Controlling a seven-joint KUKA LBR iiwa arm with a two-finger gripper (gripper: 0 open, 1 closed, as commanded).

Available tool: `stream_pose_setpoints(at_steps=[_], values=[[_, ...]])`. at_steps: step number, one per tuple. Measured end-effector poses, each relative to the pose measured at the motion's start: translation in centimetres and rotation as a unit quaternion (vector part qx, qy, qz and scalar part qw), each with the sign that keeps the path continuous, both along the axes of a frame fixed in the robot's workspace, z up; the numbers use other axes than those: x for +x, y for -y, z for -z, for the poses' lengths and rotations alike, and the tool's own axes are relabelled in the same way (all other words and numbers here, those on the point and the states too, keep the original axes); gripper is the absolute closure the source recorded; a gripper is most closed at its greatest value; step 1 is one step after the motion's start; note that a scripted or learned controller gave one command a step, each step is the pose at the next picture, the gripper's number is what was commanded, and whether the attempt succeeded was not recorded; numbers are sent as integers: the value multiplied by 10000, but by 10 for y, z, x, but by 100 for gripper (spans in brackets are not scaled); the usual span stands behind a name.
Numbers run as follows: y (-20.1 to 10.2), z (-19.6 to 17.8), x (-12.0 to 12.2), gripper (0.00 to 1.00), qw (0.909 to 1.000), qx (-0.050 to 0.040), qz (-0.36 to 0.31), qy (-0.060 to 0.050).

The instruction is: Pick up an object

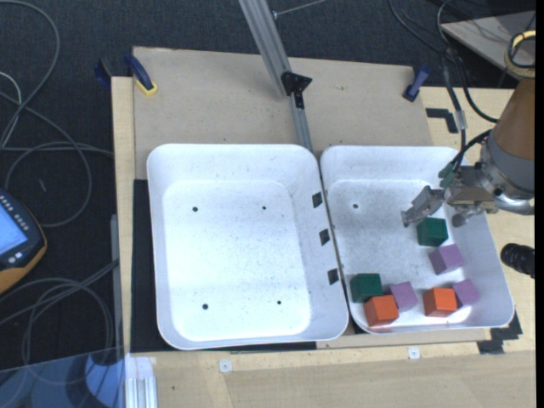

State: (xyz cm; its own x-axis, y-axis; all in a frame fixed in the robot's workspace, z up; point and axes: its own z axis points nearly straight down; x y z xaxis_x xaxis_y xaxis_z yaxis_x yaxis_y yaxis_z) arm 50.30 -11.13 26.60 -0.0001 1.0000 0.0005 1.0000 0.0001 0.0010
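My gripper (439, 215) hangs over the right bin (365, 177) near its right wall, and it is open, its two fingers (416, 212) spread wide. A dark green block (433, 231) lies on the bin floor just in front of the fingertips, and I see nothing held between them. Below it sits a purple block (445, 257). Along the bin's front edge lie another green block (366, 286), two orange blocks (382, 309) (440, 301) and two more purple blocks (403, 295) (465, 292).
The left bin (170, 228) stands beside the right one, with a divider with black clips (324, 236) between them. A metal pole (272, 49) slants across the back of the bench. Cables lie on the floor at left.
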Motion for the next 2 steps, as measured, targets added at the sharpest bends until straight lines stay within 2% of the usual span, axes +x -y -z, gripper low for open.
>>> stream_pose_setpoints(at_steps=[1, 2], values=[[74, -137, -22, 0, 10000, -30, 18, 47], [27, -189, -22, 0, 10000, -9, -24, 38]])
